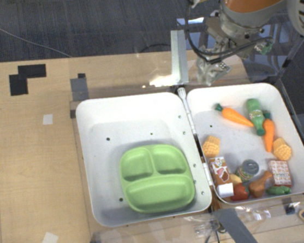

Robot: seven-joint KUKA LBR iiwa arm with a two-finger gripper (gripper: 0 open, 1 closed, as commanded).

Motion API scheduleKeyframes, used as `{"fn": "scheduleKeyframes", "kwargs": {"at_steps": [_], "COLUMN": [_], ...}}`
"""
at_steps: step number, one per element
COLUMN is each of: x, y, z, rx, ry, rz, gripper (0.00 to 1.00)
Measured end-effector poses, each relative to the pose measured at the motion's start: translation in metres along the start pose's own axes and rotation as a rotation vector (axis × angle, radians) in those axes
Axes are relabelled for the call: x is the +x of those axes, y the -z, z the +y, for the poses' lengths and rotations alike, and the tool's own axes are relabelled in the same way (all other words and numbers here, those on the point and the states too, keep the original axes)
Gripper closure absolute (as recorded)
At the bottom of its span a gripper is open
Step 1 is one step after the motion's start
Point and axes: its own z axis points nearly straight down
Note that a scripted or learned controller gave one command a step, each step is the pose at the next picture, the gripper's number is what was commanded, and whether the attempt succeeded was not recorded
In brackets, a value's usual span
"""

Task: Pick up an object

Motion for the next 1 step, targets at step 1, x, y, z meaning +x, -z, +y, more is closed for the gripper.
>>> {"fn": "scheduleKeyframes", "kwargs": {"at_steps": [1], "x": [-0.0026], "y": [0.014], "z": [-0.0005], "rx": [0.006], "ry": [0.0], "rz": [-0.011], "gripper": [1.0]}}
